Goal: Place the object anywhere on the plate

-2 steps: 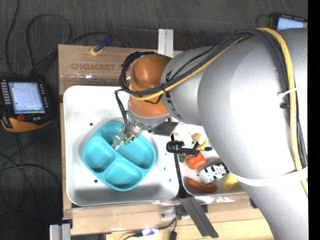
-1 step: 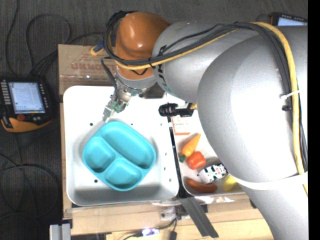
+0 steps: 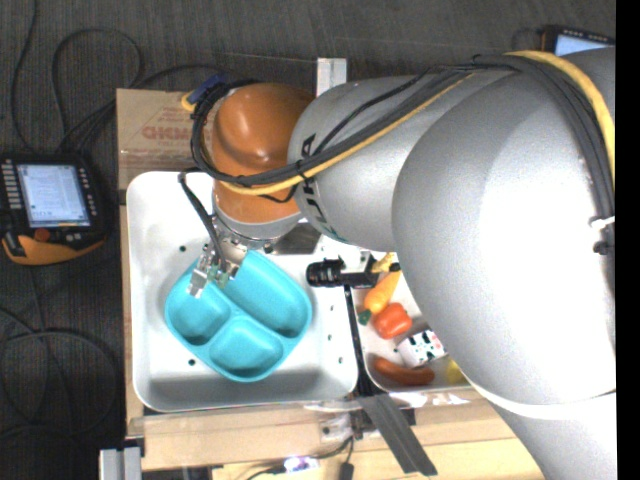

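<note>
Over the left white bin on the tabletop, jaws unreadable to us, we should lower squarely above the blue plate before releasing.

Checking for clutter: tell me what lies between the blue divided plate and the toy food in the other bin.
In the camera view, bare white bin floor, then the black divider between the bins, separate the blue plate from the toy food.

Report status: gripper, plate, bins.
Gripper low over the blue divided plate in the left bin, at the plate's upper-left section. Toy food sits in the right bin. Arm covers most of that bin.
</note>
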Action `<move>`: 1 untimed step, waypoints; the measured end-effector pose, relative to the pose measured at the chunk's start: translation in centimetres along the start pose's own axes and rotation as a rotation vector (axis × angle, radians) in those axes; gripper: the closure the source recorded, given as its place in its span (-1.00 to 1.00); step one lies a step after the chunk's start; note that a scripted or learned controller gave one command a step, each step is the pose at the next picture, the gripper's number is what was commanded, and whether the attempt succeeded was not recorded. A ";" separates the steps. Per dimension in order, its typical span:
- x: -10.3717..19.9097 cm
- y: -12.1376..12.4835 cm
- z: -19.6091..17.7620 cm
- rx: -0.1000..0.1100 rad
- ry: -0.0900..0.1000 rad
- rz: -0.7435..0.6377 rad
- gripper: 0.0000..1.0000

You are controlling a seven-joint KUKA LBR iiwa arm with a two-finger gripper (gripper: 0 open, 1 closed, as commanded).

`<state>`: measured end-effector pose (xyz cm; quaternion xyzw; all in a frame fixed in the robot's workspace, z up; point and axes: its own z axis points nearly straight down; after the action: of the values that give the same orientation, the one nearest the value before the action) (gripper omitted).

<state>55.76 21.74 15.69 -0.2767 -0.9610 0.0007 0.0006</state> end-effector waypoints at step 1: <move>5.1 -1.4 1.6 0.000 0.001 -0.228 1.00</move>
<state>50.67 23.27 14.09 -0.1653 -0.9862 0.0006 0.0013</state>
